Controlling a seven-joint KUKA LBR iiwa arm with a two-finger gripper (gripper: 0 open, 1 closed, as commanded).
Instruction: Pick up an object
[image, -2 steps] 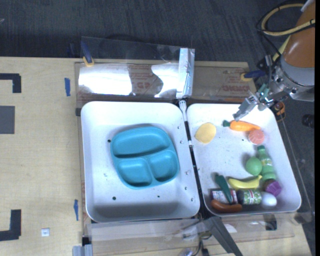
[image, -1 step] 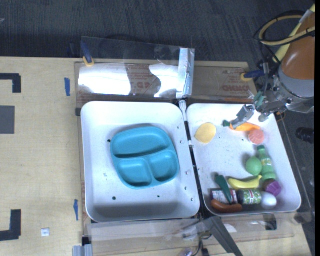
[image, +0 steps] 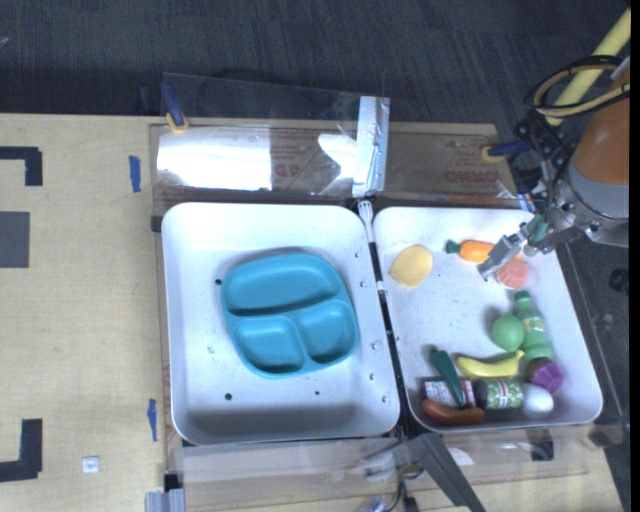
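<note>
My gripper (image: 508, 252) hangs over the far right part of the right bin (image: 440, 310). It sits right between a small orange carrot (image: 470, 250) and a pink-red round piece (image: 514, 274), partly covering the latter. A yellow lemon (image: 411, 265) lies to its left. Toward the bin's near right corner lie a green round fruit (image: 506, 331), a yellow banana (image: 488, 366), a purple piece (image: 547, 377), a white egg (image: 538, 401) and a labelled bottle (image: 492, 394). Nothing is seen lifted.
The left bin (image: 190, 260) holds a blue divided plate (image: 290, 310). A clear plastic panel (image: 270, 150) stands behind the bins. Cables and the arm's orange band (image: 600, 150) crowd the right edge. Bare bin floor lies around the lemon.
</note>
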